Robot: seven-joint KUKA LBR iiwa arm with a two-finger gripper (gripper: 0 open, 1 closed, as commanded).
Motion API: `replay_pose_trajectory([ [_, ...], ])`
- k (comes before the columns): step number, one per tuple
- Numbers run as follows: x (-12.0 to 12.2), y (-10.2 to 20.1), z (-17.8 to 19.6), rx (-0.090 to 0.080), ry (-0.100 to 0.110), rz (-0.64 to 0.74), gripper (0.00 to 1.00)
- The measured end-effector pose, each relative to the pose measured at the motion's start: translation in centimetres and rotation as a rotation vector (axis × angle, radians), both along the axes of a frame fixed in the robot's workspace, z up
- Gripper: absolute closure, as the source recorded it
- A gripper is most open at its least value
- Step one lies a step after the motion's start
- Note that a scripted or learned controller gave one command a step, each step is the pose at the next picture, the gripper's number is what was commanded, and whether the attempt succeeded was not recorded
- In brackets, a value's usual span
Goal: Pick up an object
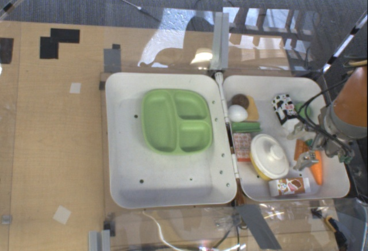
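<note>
The right bin holds several small objects. Among them are a brown ball, a white egg, a green block and a red-and-white packet. There is also a white lidded bowl with a yellow rim, a small brown-and-white carton, a black-and-white cow toy and an orange carrot. My gripper hangs low at the right side of this bin, right over the carrot and just right of the bowl. The carrot's upper part is hidden by the gripper.
The left bin carries a green divided plate. The arm's orange band reaches in over the right bin's far right wall. Cables lie along the bench's front edge, and a metal post stands behind the bins.
</note>
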State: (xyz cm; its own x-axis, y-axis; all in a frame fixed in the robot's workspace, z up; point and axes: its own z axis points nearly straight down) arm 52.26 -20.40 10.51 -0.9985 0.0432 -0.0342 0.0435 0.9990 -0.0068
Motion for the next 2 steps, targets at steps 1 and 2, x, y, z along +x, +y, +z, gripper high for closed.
replay_pose_trajectory([
  [1,0.4,-0.2,-1.4,0.008,0.019,-0.098,0.00],
  [2,1.1,-0.2,0.1,0.002,-0.002,-0.093,1.00],
])
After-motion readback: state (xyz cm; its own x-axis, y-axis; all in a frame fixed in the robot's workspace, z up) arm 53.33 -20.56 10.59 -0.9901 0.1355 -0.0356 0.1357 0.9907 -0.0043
